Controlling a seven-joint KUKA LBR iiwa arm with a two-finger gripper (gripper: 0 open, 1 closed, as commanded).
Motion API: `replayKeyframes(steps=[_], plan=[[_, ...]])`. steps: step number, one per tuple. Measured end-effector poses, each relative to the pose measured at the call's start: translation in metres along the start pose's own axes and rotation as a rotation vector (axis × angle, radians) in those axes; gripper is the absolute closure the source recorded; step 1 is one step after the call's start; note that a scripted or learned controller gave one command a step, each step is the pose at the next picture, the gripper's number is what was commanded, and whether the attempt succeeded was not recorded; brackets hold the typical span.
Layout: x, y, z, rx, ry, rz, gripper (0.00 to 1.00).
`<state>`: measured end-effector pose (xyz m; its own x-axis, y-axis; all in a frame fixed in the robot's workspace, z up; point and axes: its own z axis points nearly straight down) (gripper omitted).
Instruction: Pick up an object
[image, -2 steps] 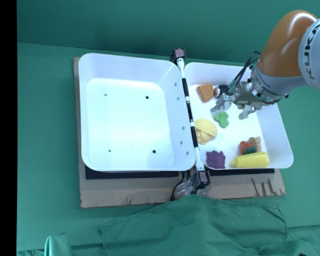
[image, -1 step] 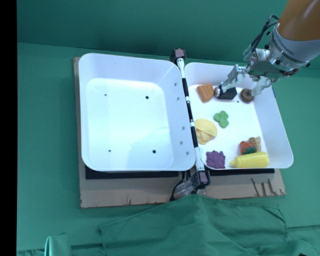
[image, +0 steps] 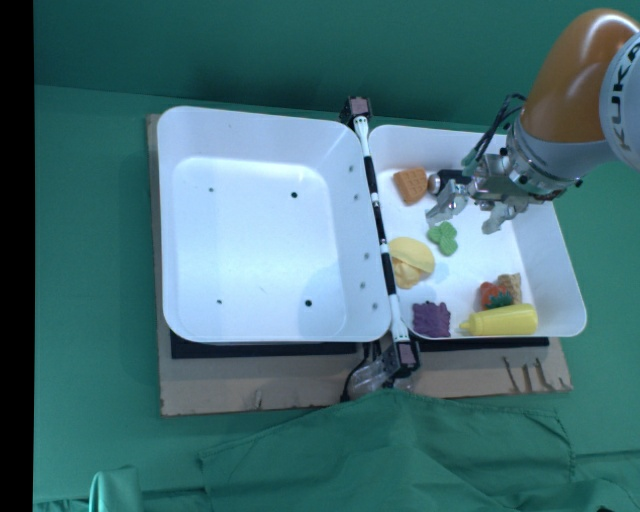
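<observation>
The pincer was seen spread and holding nothing, hung over the far part of the right bin, with one finger near the green piece and the other toward the bin's right side. No single object had been singled out. The candidates all lay in that bin: an orange waffle-like piece at the far left, the green piece just near of the pincer, a yellow rounded item against the left wall, a purple cluster, a red and green item and a yellow bottle along the near edge. The left bin was not involved. A miss was judged likely: the green piece was small and low, so it could be pushed aside by a finger, or the fingers could be closed beside it.
</observation>
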<state>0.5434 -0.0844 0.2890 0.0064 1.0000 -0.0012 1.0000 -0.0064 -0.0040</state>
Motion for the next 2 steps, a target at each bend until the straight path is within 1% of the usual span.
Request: replayKeyframes(steps=[1, 2], plan=[[-0.024, 0.048, 0.088, -0.003, -0.001, -0.002, 0.00], [-0.010, 0.119, 0.105, -0.016, -0.002, -0.007, 0.00]])
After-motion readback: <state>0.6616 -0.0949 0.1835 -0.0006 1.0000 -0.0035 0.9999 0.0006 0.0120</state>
